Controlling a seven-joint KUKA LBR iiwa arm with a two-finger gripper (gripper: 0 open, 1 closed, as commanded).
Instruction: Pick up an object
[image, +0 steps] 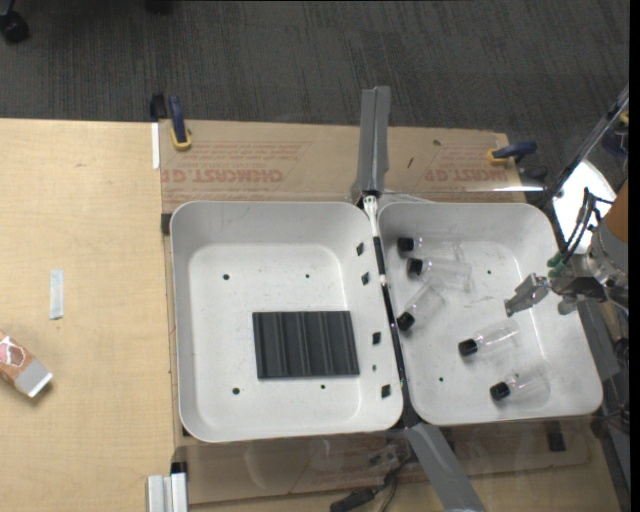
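Note:
Several clear plastic vials with black caps lie scattered in the right white bin (560, 405). One vial (488, 342) rests near the bin's middle, another vial (520, 385) toward its front right, and a third vial (418, 304) against the left wall. Two more vials (432, 256) sit at the back left. My gripper (530, 295) hangs over the right side of this bin, above and to the right of the middle vial, with nothing visibly in it. The arm enters from the right edge.
A black ribbed block (305, 343) lies in the left bin (200, 300). A grey post (374, 140) rises behind the seam between the bins. Clamps (178, 125) hold cardboard at the back. A small packet (22, 365) lies on the bench at far left.

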